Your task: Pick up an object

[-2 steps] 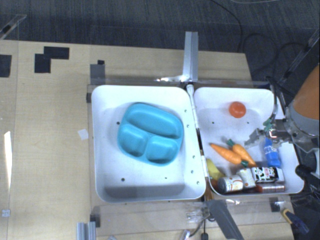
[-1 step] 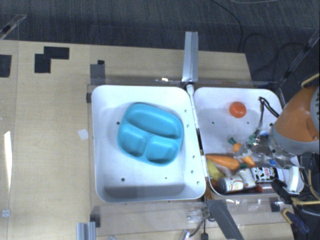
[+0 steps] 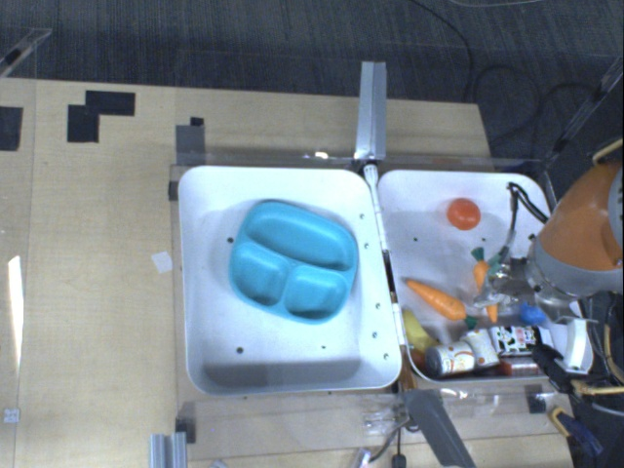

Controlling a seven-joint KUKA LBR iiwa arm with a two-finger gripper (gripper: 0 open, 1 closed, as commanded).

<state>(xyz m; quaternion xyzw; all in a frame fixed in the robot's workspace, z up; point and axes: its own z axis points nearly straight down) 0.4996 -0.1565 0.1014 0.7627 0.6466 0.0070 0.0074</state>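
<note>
carrot (image 3: pixel 437 299): orange, tapered, lying tilted | end effector (image 3: pixel 494 291): beside it, finger state unclear

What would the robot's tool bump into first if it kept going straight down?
Probably the small orange carrot pieces right under the tool in the right bin, beside the big carrot. Depth is hard to judge from above.
</note>
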